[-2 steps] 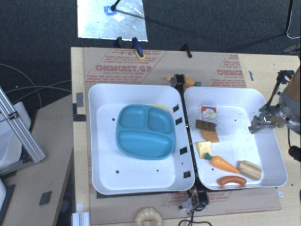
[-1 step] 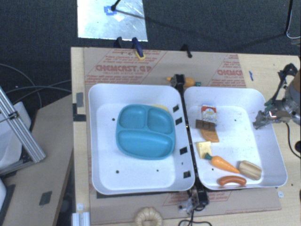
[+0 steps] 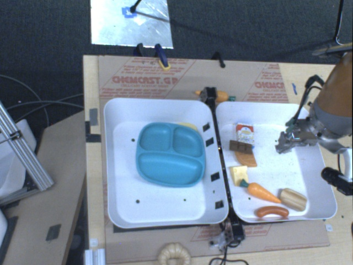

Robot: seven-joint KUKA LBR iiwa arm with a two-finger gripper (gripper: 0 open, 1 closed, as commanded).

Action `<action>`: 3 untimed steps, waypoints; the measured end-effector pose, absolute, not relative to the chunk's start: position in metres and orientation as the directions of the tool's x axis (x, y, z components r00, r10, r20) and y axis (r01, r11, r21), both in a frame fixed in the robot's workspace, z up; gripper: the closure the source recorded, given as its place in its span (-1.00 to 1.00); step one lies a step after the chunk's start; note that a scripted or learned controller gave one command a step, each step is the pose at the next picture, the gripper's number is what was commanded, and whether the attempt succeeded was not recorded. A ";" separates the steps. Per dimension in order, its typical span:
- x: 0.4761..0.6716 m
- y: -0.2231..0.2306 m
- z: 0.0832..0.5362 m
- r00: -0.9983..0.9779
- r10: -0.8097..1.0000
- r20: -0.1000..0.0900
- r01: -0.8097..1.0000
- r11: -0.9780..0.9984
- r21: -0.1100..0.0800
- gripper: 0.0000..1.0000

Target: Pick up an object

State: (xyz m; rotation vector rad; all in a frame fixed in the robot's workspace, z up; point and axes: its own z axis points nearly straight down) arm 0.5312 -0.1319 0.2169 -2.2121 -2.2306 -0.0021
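Gripper poised over the right bin, nothing visibly between its fingers; their spread cannot be told. Toy carrot, sausage, bread roll and cheese wedge lie nearer the front. Blue divided plate occupies the left bin.

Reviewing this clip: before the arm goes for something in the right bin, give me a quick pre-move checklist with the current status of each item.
1. Gripper over the right bin: ok.
2. Nothing between its fingers: cannot tell, too small and blurred.
3. Candidates within the bin: ok; toy carrot, sausage, bread roll, cheese wedge.
4. Space around targets: not ok; carrot touches cheese, sausage crowds roll.
5. Blue divided plate out of the way in the left bin: ok.
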 end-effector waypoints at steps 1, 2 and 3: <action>0.522 -0.073 0.227 -0.010 1.000 0.002 1.000 0.010 0.002 1.00; 0.524 -0.027 0.220 -0.009 1.000 0.001 1.000 0.009 0.002 1.00; 0.523 0.014 0.218 -0.009 1.000 0.002 1.000 0.009 0.001 1.00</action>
